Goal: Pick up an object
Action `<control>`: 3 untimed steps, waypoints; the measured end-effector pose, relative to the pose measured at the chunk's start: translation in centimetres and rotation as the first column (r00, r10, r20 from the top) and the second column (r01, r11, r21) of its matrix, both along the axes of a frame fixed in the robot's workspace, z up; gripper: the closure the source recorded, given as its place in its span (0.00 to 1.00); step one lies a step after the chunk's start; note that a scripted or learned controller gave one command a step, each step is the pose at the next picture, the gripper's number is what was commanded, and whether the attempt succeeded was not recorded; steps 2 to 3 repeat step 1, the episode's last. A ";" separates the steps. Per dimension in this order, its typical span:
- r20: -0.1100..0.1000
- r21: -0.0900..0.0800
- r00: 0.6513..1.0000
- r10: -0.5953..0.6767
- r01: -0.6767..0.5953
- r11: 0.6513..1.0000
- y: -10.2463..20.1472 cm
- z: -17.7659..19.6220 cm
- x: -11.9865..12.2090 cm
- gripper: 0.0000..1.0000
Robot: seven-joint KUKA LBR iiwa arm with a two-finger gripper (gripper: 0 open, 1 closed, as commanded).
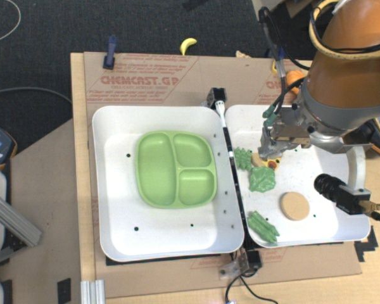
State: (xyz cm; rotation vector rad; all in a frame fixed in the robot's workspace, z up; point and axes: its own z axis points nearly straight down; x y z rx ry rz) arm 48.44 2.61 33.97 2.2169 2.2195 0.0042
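Note:
My gripper (268, 154) is low over the back left part of the right bin (342, 233), its tip just beside a small yellow and red piece (273, 164). A green leafy toy (262, 180) lies right in front of the tip, and a smaller green piece (242, 158) lies to its left by the bin wall. A tan round disc (295, 206) rests further front, and a green pod (263, 227) sits at the front left corner. Nothing shows between the gripper's tips.
The left bin (114, 220) holds a green divided plate (176, 168). The wall between the two bins runs close to the left of the gripper. An orange thing (294, 78) lies behind the right bin, a yellow banana (188, 44) beyond the board.

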 end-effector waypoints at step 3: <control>0.002 -0.001 1.000 0.001 -0.001 1.000 0.0 1.0 0.1 1.00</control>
